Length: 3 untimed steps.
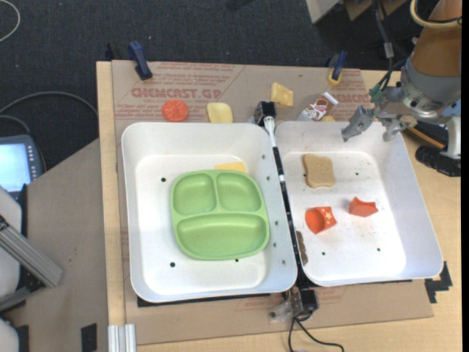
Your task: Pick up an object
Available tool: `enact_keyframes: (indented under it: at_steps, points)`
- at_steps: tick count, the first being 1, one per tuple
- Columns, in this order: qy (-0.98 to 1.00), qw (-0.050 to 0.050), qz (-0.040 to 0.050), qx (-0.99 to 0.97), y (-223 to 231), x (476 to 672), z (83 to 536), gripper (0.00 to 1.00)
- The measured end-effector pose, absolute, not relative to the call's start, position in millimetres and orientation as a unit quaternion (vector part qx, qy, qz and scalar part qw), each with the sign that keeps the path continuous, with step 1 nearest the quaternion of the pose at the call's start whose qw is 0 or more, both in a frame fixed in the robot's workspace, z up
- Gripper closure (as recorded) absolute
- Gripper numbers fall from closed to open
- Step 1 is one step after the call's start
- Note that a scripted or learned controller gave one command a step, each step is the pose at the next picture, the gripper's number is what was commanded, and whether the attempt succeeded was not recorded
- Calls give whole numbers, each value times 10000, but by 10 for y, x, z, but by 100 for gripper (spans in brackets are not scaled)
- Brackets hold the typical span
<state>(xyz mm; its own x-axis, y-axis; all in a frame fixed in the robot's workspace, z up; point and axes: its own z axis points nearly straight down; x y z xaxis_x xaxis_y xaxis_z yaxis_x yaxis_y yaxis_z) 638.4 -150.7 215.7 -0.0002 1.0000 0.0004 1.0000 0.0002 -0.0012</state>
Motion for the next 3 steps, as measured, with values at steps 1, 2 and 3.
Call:
enact_keyframes:
  at_steps: [1, 2, 3]
  points:
    - [-7053, 35, 25, -7089, -2013, 5929, 1462, 0]
    - [-7065, 38, 6, -7077, -1878, 5487, 817, 0]
    - [-7067, -18, -7, -7075, -1893, 5518, 954, 100]
